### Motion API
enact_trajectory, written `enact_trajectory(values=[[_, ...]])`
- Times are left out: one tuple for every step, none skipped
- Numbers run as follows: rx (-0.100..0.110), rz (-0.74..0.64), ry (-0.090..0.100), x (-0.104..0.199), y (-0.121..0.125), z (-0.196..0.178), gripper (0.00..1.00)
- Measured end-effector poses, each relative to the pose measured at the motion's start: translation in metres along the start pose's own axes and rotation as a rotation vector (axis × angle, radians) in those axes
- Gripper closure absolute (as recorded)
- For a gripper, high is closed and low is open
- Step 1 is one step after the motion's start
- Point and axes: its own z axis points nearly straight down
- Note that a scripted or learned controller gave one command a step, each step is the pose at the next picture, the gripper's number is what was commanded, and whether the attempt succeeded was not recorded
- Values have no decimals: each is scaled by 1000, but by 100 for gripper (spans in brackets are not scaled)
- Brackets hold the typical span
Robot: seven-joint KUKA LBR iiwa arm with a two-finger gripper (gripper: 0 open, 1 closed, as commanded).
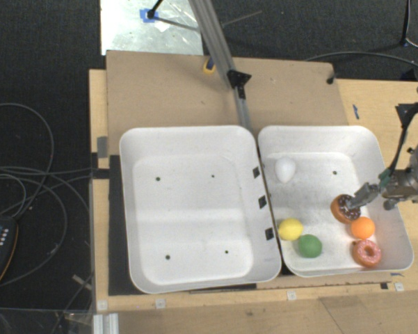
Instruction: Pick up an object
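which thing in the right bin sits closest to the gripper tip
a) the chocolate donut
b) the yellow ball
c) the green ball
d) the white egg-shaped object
a: the gripper reaches in from the right and its tip lies right at the chocolate donut, while the white egg-shaped object, green ball and yellow ball lie farther left in the right bin.

Even, diffuse overhead light — soft picture, slightly grainy.

The two white bins (195, 207) are the brightest surfaces, close to washed out on their floors, with only faint shading along the moulded ridges. A pale patch of floor (135, 12) at the top glares hard against the dark carpet, which falls nearly to black. Shadows are weak and short — small objects barely cast any. Fine detail is smeared throughout, and straight bench edges bow slightly toward the frame's borders.
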Motion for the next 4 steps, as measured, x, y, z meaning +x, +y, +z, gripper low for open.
enact_trajectory(values=[[1,0,1,-2,-4,62,0],[2,-1,2,7,-3,121,0],[-5,-1,-1,5,-1,107,100],[-9,-5,-3,-1,5,61,100]])
